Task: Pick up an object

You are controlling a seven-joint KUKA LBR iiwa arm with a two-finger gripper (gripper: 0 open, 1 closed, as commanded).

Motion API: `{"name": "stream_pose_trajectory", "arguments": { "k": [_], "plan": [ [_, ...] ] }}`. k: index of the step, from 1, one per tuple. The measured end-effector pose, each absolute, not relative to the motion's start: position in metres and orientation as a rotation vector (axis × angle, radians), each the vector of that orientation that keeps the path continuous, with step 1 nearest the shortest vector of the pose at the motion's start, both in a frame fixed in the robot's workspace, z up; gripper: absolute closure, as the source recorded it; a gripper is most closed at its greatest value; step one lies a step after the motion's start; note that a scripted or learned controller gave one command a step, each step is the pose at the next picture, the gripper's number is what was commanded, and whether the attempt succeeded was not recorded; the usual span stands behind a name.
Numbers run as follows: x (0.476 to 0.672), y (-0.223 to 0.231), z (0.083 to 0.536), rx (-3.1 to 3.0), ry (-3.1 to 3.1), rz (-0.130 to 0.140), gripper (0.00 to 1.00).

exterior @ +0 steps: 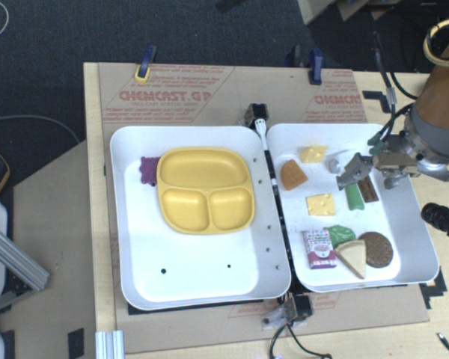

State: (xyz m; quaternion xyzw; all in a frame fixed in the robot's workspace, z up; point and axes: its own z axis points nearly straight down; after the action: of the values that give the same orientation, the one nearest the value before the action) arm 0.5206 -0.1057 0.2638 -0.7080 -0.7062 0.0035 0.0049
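My gripper [370, 178] hangs over the upper right part of the right bin [411, 268], reaching in from the right. Its two grey fingers [351, 173] stand apart, so it is open. Just below them lie a green stick [355, 197] and a dark brown bar [369, 191], side by side on the bin floor. Nothing is lifted between the fingers. Around them lie a brown bun piece [292, 174], two yellow cheese pieces [313, 154] [320, 204], a red packet [319, 247], a green leaf [342, 235], a pale wedge [353, 259] and a brown cookie [376, 249].
The left bin [135, 230] holds a yellow divided plate [206, 188] with a purple item [148, 170] at its left edge. A black divider [269, 178] runs between the bins. Cables and the arm's body stand at the right.
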Motion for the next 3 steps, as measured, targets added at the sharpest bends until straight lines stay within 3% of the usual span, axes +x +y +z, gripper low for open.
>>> {"name": "stream_pose_trajectory", "arguments": {
  "k": [1, 3],
  "plan": [
    [0.523, -0.105, 0.27, -2.221, -2.222, -0.001, 0.0],
    [0.521, -0.12, 0.177, -2.219, -2.217, 0.003, 0.0]
  ]
}}
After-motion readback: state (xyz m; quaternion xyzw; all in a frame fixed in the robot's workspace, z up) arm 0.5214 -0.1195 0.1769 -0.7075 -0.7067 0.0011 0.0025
